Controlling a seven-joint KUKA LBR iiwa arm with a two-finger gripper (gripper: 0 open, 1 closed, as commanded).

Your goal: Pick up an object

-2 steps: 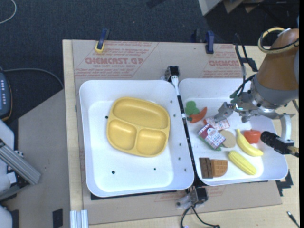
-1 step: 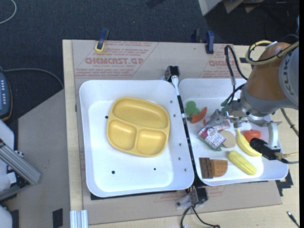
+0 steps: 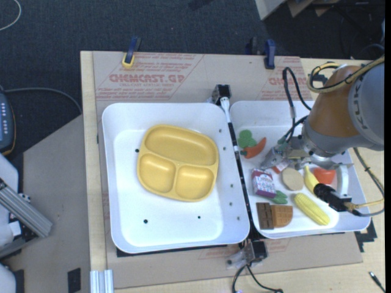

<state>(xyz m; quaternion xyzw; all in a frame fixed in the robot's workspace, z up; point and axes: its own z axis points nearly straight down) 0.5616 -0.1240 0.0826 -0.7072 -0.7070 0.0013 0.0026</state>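
My gripper (image 3: 280,158) is low in the right bin (image 3: 269,112), near its middle, with the grey and orange arm (image 3: 342,112) reaching in from the right. Just left of it lie a green toy (image 3: 246,138) and an orange carrot-like piece (image 3: 259,146). Below it sit a purple and red packet (image 3: 264,182) and a beige round piece (image 3: 292,179). A yellow corn cob (image 3: 312,208), a brown wafer block (image 3: 274,215) and a red piece (image 3: 324,176) lie toward the bin's front. I see nothing held in the gripper.
The left bin (image 3: 122,182) holds a yellow three-compartment plate (image 3: 178,162). A black divider strip (image 3: 235,157) runs between the bins. Cables (image 3: 293,93) loop over the right bin's back edge. Clamps (image 3: 129,52) stand at the cardboard's far edge.
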